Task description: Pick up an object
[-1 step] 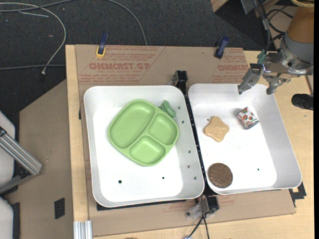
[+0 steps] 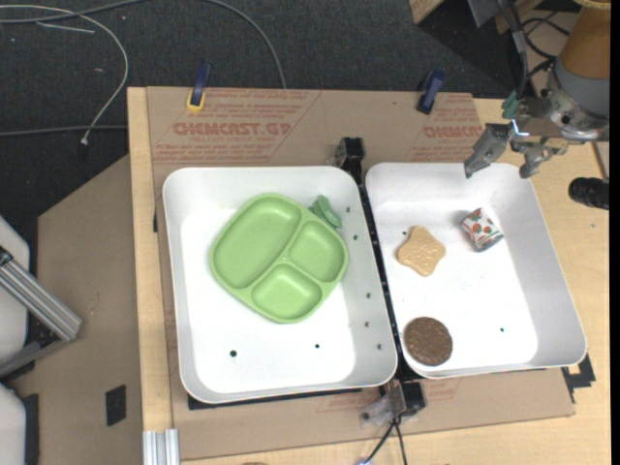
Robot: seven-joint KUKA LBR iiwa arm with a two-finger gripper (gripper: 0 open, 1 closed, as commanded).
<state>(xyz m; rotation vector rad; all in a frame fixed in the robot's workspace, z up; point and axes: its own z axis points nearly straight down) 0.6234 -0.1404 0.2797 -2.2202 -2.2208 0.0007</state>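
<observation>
Objects available for picking lie in the two white bins. The right bin (image 2: pixel 552 260) holds three items, all apart from one another: a small can (image 2: pixel 481 229) with a red and white label, tipped on its side near the far right part of the bin floor; a tan, star-shaped biscuit (image 2: pixel 420 251) left of the can, near the bin's middle; and a round brown disc (image 2: pixel 427 341) at the near left corner, close to the rim. The left bin (image 2: pixel 184 289) holds a green divided plate (image 2: pixel 278 257) with three compartments, lying flat and turned at an angle. A small dark green piece (image 2: pixel 326 211) sits at the plate's far right edge, touching or just beside it; which cannot be told.

The hand (image 2: pixel 507 157) hangs over the far right corner of the right bin, above the rim, with its two fingers spread apart and nothing between them. It stands well clear of the can. The arm enters from the upper right.

Both bins rest on a cardboard sheet (image 2: pixel 242 124) on the desk, pinned at the far edge by two blue clamps (image 2: pixel 201 84).
</observation>
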